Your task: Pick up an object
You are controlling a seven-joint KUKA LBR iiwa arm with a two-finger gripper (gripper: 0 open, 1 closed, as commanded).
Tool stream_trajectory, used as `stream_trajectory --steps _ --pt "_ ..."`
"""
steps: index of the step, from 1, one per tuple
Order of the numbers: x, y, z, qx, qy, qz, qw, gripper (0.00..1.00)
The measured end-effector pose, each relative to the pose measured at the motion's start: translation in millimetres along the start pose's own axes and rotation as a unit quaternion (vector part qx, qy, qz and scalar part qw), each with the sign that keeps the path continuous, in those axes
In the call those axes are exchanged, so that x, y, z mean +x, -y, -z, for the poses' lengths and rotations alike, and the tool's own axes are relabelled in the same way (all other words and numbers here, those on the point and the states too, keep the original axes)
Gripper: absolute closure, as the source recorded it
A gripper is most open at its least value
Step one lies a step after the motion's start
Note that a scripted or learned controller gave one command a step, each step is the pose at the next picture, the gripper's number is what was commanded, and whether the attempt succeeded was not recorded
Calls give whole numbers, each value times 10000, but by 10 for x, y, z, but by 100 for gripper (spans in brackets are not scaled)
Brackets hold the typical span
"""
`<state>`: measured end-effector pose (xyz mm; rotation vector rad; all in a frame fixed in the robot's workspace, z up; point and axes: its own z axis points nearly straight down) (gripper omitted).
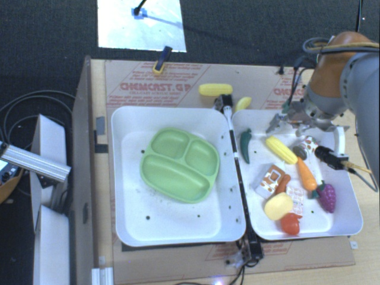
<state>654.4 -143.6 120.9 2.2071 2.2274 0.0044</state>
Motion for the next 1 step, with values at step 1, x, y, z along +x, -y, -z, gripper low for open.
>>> stream_trajectory --steps 1 --pt "97 122 -384 37 -13 -24 10000 0"
